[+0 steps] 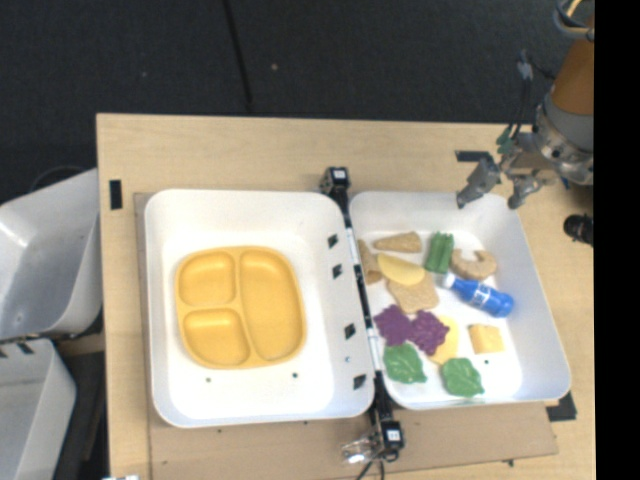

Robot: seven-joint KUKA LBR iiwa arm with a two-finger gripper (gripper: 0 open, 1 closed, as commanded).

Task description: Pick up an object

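My gripper (497, 190) hangs above the far right corner of the right bin (535, 298), its two fingers spread open with nothing between them. Below it in that bin lie several toy foods: a blue bottle (481, 294), a green pickle (438, 251), a tan cookie piece (473, 262), bread slices (397, 242), a yellow slice (399, 267), purple grapes (412, 327), an orange cheese cube (486, 339) and two green leafy pieces (404, 364) (462, 376). The gripper touches none of them.
The left bin (165, 368) holds a yellow divided plate (240, 305). A black hinge strip (352, 298) runs between the bins. The wooden bench (240, 148) surrounds both. White equipment (45, 258) stands at the far left.
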